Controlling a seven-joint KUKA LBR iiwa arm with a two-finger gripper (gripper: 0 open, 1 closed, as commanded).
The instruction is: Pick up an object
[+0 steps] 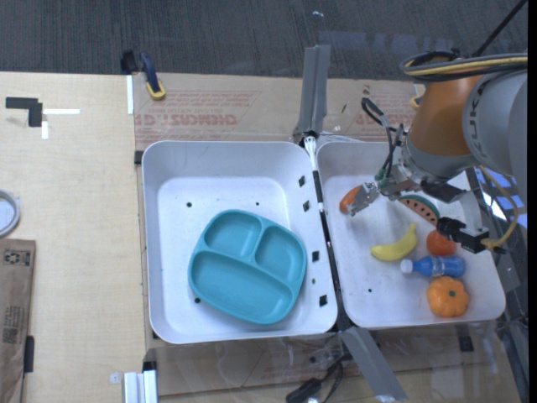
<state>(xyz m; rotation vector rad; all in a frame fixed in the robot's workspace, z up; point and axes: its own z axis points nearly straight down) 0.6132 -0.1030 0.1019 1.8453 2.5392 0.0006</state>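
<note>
You are looking down at two white bins sitting side by side, and the divider between them is serving as your landmark. Just right of that divider, in the right bin, the gripper is hanging low at the end of the grey arm, whose orange band is showing above the wrist. A small orange-red piece is lying right at the fingertips, but you cannot tell whether the jaws are spread or pinching it, since the view is too small and cluttered there.

Further right of the divider, a yellow banana is lying on the bin floor. Beyond it a watermelon slice is resting partly under the wrist, a red tomato-like fruit is sitting just beside a blue bottle lying on its side, and a small orange pumpkin is sitting nearest the front wall.

Left of the divider, the left bin is holding a teal sectioned plate, lying flat and well apart from the gripper.
</note>
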